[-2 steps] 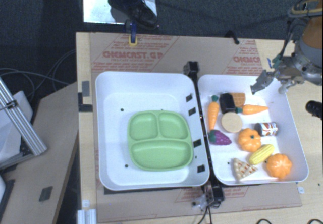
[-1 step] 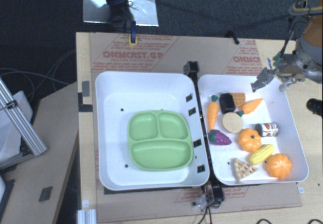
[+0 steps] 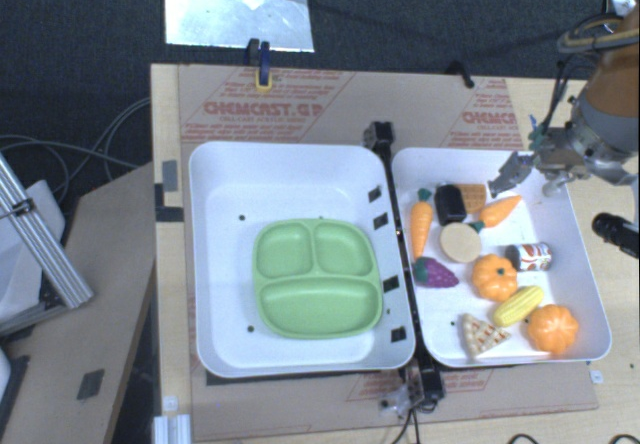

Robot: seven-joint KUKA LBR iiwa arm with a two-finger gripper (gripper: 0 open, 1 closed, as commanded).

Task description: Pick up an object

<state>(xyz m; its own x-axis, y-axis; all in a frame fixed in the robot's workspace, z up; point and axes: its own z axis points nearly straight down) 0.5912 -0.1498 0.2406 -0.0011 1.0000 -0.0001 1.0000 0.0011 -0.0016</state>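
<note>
Plenty to grab in the right bin (image 3: pixel 590 277): 2 carrots, one upright along the left wall (image 3: pixel 421 224) and a smaller one (image 3: pixel 500 210) lying tilted near the top, a round tan disc (image 3: pixel 461 242), 2 little pumpkins (image 3: pixel 494 276) (image 3: pixel 553 326), a purple bunch of grapes (image 3: pixel 436 272), a corn cob (image 3: pixel 518 305), a pizza slice (image 3: pixel 484 335), a small can (image 3: pixel 533 256) and a dark block (image 3: pixel 451 202).

The gripper (image 3: pixel 530 168) hangs over the bin's top edge, near the smaller carrot. Fingers look spread apart with nothing between them, though it's a bit blurry.

I'd go for that carrot: it's closest and has some free space on its upper side. Line the fingers across its narrow width, come straight down, and avoid bumping the dark block beside it.

The left bin (image 3: pixel 230 232) holds a green divided plate (image 3: pixel 318 277); ignore that.
</note>
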